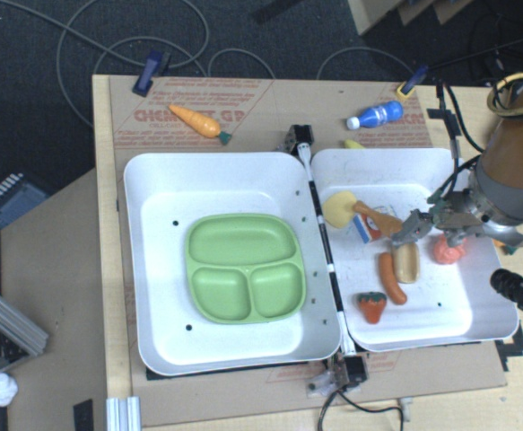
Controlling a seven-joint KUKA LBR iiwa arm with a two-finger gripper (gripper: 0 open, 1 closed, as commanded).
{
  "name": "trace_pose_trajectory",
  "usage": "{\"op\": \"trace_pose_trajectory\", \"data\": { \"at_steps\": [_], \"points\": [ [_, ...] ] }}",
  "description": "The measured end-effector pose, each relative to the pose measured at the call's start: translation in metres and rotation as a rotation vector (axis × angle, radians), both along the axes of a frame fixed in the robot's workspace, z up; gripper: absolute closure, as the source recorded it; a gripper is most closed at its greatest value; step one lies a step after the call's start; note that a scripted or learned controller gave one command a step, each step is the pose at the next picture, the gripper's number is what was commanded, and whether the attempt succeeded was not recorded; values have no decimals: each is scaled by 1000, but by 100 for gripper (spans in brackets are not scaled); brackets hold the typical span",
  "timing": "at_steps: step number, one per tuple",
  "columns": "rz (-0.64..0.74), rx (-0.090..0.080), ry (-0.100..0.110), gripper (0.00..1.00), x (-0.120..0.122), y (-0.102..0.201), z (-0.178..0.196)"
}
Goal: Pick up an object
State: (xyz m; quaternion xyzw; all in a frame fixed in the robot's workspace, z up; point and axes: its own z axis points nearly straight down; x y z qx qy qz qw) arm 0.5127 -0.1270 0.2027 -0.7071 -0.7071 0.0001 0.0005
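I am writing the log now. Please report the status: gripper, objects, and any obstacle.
Gripper low in right bin, above hot dog. Nothing seen held. Strawberry close beside.

We see a matt green plastic tray point(243, 268) in the smooth, glossy white plastic bin point(144, 196), bare wood around it.

My arm point(512, 164) runs off the right edge of the frame, its wrist covering part of the right bin's point(396, 162) rim. My gripper point(420, 225) blurs against the toys beneath; finger position is unreadable. A pink object point(448, 251) sits half-hidden behind it.
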Motion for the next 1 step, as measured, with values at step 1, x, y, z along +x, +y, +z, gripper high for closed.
{"op": "trace_pose_trajectory", "data": {
  "at_steps": [1],
  "points": [
    [0,-3,-10,0,-7,7,-115]
  ]
}}
